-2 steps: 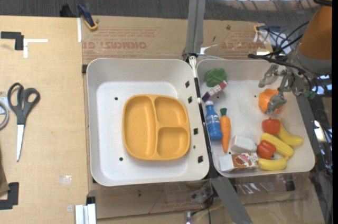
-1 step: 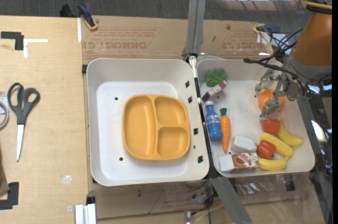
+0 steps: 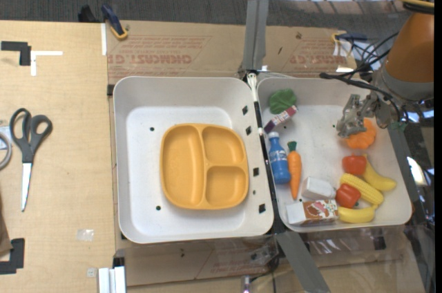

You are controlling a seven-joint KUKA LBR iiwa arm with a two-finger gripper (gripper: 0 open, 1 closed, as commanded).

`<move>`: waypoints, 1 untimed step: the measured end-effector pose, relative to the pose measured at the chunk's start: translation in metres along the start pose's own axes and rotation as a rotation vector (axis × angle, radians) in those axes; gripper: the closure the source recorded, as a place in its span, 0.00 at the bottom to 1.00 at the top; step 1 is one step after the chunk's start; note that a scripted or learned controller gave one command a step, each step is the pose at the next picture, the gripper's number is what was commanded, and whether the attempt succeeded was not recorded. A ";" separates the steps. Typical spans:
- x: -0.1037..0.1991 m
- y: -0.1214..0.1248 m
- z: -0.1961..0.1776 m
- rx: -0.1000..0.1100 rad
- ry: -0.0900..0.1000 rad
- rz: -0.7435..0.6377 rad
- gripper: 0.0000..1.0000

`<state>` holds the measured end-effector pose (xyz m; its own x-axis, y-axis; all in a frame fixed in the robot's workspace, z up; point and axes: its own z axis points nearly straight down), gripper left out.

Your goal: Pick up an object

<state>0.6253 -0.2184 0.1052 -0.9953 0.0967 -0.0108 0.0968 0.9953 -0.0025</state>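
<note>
A rounded orange toy fruit lies in the upper right part of the right-hand shallow white bin, close to that bin's right wall, and it is the thing the grey two-finger gripper is nearest to. The gripper hangs at the fruit's upper left edge, overlapping it in the frame, so the fruit lies just down and to the right of the fingertips — a short shift that way would likely centre the grip over it. The fruit looks roughly round, with no clear long axis, so the approach angle probably matters little. Whether the gripper is open or closed cannot be told from this slant, and nothing is visibly held in it. Below the fruit sit a small red tomato-like toy, two yellow bananas and a yellow corn-like piece — crowded enough that a low pass could nudge them. Further left in the same bin are an orange carrot, a blue bottle, a green leafy toy and a small juice carton at the bottom edge. The left white bin holds a yellow divided plate, well apart from the arm, and black-handled scissors lie on the bench at far left.
</note>
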 end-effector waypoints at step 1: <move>0.000 0.000 0.000 0.000 0.000 0.000 0.00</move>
<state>0.6253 -0.2183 0.1051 -0.9952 0.0972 -0.0108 0.0972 0.9953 -0.0025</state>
